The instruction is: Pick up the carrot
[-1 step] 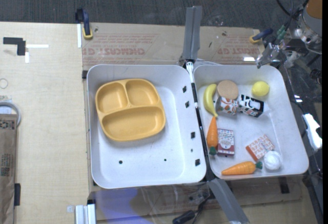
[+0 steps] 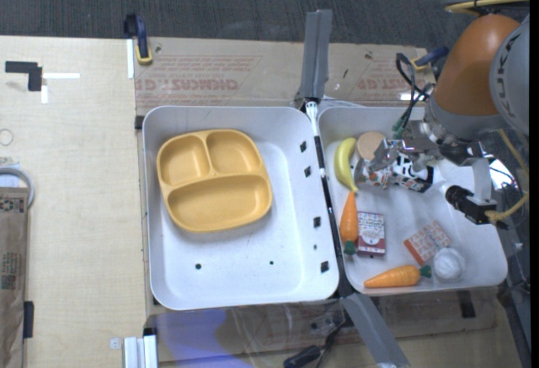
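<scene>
Hand (image 2: 381, 170) low beside banana (image 2: 344, 162) — grip unclear.

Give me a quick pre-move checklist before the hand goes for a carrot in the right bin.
1. Target choice: not ok. Two carrots: upright carrot by the left wall, lying carrot at the near edge.
2. Hand above a carrot: not ok; it is near the banana.
3. Finger opening: cannot tell.
4. Space around upright carrot: not ok; small box beside it.
5. Lying carrot access: ok from above.
</scene>
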`<state>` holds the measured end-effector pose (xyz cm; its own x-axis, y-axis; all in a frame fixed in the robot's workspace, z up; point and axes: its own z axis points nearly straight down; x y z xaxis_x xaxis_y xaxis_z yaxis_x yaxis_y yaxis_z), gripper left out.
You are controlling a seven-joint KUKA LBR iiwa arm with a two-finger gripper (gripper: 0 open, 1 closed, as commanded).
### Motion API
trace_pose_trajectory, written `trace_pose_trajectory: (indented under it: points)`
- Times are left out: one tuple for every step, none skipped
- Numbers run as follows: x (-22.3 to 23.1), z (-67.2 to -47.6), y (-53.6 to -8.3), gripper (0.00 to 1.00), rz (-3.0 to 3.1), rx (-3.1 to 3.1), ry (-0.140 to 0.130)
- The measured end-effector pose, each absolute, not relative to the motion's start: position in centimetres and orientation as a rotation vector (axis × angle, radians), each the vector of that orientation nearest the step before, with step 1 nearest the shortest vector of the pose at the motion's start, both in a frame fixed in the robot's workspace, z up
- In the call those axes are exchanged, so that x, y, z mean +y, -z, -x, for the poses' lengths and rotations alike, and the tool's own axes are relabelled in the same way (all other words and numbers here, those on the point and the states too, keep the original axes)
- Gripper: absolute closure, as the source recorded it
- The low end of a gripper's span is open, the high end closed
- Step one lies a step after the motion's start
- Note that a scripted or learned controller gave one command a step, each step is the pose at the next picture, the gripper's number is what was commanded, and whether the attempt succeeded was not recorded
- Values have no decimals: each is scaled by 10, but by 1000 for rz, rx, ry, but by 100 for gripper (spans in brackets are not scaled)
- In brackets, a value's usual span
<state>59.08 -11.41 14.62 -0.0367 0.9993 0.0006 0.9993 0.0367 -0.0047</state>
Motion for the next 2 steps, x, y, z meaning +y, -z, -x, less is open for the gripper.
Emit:
trace_pose_trajectory:
  points:
    - [-18,-548,-191,0,2283,-2154,-5]
    - [-19,-549,-199,100,2286,-2150,-7]
